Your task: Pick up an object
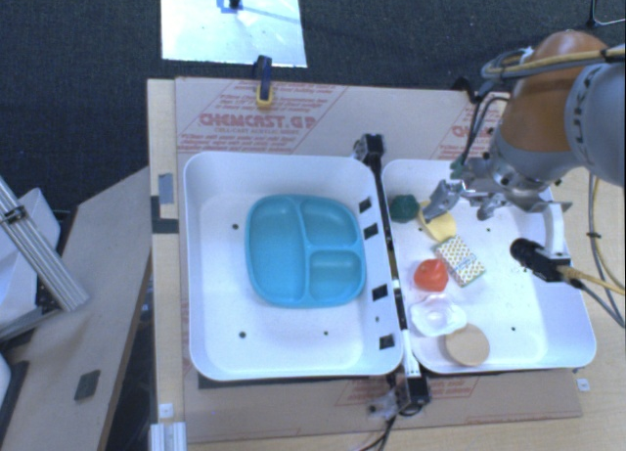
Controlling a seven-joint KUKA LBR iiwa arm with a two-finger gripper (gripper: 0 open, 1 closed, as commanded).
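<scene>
Now, left to right: a blue tray [301,263] sits in the left bin [210,341], while the right bin [558,332] holds a green piece [403,207], yellow block [439,225], red ball [430,275] and patterned card [460,261]. The gripper [468,195] hovers low beside the yellow block, fingers parted, holding nothing, so the reach looks under way. Next it likely must centre over one object, drop and close.

This is a robotics lab or test cell, not a home. A grey and orange industrial arm [548,97] reaches in from 3 o'clock over a plywood bench [117,244] bearing a protective sheet [323,112] printed "CHEMCAST". Two shallow white bins [210,341] sit side by side at centre. Dark carpet [78,28] lies toward 12 o'clock, aluminium framing [39,253] at 9 o'clock, and cables [597,288] trail at 3 o'clock.
</scene>
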